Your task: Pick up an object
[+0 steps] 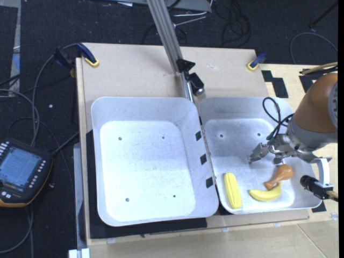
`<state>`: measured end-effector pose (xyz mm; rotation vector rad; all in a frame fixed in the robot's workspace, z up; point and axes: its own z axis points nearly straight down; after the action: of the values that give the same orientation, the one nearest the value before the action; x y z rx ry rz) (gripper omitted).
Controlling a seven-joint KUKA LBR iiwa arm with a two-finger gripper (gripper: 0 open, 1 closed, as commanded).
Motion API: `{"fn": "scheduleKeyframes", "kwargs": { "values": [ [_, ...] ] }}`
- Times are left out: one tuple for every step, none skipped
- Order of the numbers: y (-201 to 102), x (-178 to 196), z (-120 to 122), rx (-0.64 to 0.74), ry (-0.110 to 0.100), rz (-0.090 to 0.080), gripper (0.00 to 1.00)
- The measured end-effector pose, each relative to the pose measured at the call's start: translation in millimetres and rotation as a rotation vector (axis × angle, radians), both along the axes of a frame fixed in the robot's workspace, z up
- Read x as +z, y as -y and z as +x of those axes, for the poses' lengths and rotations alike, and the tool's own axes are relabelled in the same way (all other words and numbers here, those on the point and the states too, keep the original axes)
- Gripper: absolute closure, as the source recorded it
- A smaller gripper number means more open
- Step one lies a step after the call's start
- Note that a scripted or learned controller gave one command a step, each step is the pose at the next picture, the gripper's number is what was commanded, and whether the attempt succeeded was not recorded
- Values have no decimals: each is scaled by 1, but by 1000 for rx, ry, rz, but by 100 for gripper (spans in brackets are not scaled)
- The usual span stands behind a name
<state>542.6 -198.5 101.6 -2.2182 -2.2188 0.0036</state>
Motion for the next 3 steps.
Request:
{"fn": "scheduleKeyframes", "kwargs": {
  "values": [
    [1,13,1,0,4,-1,100],
    [5,69,11,0,9,-3,100],
    [2,131,15,1,10,-3,100]
  ]
}}
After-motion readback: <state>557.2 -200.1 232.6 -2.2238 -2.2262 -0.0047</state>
